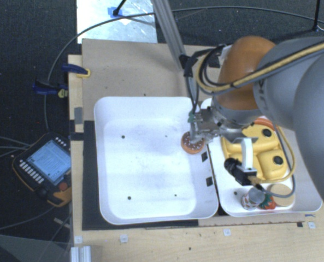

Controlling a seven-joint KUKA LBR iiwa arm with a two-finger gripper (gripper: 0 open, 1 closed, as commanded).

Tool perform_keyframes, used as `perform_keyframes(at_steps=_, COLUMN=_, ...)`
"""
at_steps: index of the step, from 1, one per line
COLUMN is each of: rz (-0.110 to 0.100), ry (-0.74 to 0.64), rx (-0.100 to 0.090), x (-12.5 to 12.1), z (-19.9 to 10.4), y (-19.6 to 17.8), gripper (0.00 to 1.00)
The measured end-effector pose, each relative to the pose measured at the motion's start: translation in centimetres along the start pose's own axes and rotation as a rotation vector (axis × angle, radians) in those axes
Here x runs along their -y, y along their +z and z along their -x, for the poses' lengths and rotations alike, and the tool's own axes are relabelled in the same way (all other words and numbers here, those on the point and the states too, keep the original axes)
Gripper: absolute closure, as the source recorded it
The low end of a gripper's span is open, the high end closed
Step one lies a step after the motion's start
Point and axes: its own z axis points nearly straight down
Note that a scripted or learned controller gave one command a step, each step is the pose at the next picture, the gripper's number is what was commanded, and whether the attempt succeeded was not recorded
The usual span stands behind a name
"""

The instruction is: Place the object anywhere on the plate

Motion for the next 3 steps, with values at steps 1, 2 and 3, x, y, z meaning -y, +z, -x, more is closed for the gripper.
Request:
perform_keyframes(at_steps=1, rz=0.001, ry=0.001, rx=0.001, x=0.5, z=-4.8, y=-2.0, gripper=1.0)
perform_keyframes(at_steps=2, rz=0.001, ry=0.001, rx=0.001, x=0.1, z=-9.6, y=-3.1, gripper=1.0)
perform_keyframes(at_steps=3, rz=0.0, ry=0.005, rx=0.002, x=0.1, z=-9.3, y=-3.1, gripper=0.0)
